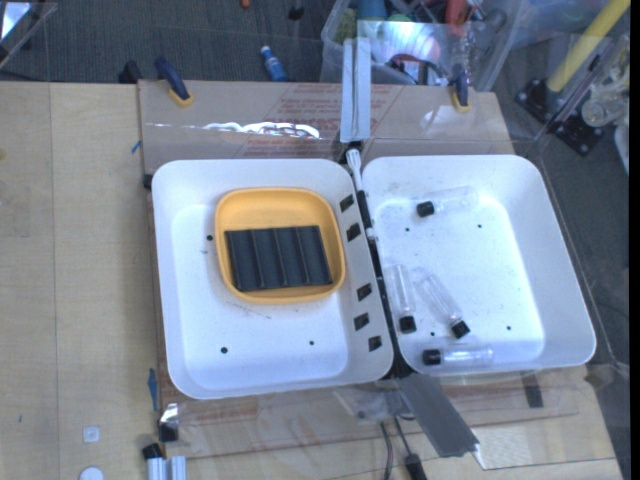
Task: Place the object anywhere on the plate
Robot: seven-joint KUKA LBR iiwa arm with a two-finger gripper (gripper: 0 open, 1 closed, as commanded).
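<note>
Camera view, looking down on a wooden table (70, 268) with two white bins. The left bin (190, 348) holds a yellow plate (230, 208) with a dark ribbed object (278, 258) lying flat on it, so placement looks done. The right bin (520, 268) holds clear tubes (430, 293) with black caps. Beyond the table stands a cluttered crate (430, 18).

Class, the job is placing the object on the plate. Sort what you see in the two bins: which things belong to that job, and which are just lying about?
Belongs to the job:
- yellow plate in the left bin
- dark ridged block lying on that plate

Just lying about:
- clear vials with black caps scattered in the right bin
- blue clamps on the cardboard behind
</note>
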